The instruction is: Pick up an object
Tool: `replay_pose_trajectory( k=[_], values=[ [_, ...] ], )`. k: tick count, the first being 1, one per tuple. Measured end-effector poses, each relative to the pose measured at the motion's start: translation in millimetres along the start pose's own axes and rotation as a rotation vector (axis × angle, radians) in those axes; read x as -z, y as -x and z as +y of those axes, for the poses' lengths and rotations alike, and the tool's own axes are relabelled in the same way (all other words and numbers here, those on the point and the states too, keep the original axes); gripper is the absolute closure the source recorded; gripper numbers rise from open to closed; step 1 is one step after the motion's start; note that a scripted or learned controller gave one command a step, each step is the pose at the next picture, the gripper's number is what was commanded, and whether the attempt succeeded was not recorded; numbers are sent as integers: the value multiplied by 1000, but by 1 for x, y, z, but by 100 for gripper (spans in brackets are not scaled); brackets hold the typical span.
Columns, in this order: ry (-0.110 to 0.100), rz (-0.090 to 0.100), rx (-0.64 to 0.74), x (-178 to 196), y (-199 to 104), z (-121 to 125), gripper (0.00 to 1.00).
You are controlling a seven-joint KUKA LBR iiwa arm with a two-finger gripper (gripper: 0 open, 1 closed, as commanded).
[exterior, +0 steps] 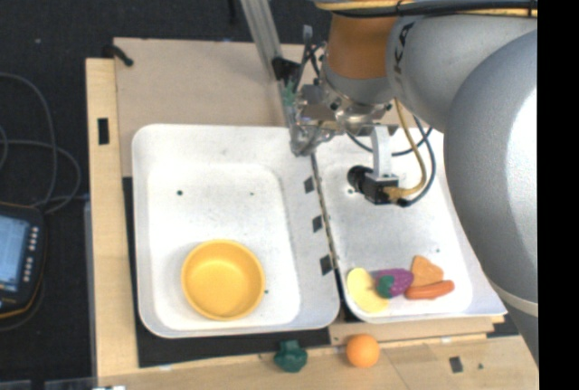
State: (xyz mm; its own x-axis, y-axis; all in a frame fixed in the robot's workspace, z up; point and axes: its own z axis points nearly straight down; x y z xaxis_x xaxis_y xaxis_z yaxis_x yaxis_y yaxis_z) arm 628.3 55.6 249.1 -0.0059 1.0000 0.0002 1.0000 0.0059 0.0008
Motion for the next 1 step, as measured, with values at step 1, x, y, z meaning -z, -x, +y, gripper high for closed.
replay_pose_trajectory(
  k=[1],
  values=[
    [-1, -2, -2, 1, 3, 0, 0]
  ],
)
